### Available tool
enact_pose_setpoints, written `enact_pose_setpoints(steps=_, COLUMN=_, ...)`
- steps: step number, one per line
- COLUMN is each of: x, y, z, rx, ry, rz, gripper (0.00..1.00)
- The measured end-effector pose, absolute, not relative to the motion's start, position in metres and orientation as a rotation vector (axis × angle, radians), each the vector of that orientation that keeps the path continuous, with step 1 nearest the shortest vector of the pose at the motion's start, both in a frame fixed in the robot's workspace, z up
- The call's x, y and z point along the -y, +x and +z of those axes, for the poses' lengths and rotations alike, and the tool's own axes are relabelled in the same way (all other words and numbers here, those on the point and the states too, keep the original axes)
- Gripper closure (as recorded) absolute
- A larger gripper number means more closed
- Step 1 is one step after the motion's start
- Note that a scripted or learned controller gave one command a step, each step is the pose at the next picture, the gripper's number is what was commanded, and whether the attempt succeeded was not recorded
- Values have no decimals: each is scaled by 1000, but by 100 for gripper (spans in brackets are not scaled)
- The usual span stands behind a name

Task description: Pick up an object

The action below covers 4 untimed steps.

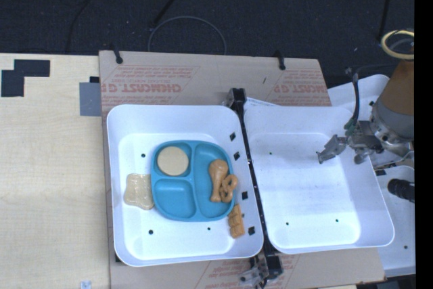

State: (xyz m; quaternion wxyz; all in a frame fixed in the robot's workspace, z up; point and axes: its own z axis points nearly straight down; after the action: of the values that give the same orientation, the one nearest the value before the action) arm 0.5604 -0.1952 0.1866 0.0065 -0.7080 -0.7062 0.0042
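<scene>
A blue divided plate (183, 196) lies in the left bin (128, 125). On the plate sit a round tan cracker (172, 160), a toy drumstick (218, 176) and a pretzel (229, 186). A pale slice of bread (139, 191) lies just left of the plate, and a small brown food piece (235, 221) lies at its lower right corner. My gripper (342, 153) hangs over the right side of the right bin (304, 240), far from all these objects. It is open, with nothing between its fingers.
A black divider with clips (245, 166) runs between the two bins. Cardboard (203, 81) lies under the bins. A wooden bench top (47, 179) stretches to the left. Dark cables (355, 101) hang near the arm at the right.
</scene>
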Motion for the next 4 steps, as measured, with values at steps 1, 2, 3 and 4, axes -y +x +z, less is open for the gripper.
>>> enact_pose_setpoints(steps=1, x=195, y=564, z=194, rx=2221, ry=-2221, rz=1, gripper=0)
enact_pose_setpoints(steps=2, x=185, y=563, z=136, rx=2217, ry=-2216, rz=5, gripper=0)
enact_pose_setpoints(steps=3, x=184, y=562, z=85, rx=2219, ry=-2219, rz=3, gripper=0)
enact_pose_setpoints(steps=4, x=185, y=563, z=98, rx=2219, ry=-2223, rz=1, gripper=100)
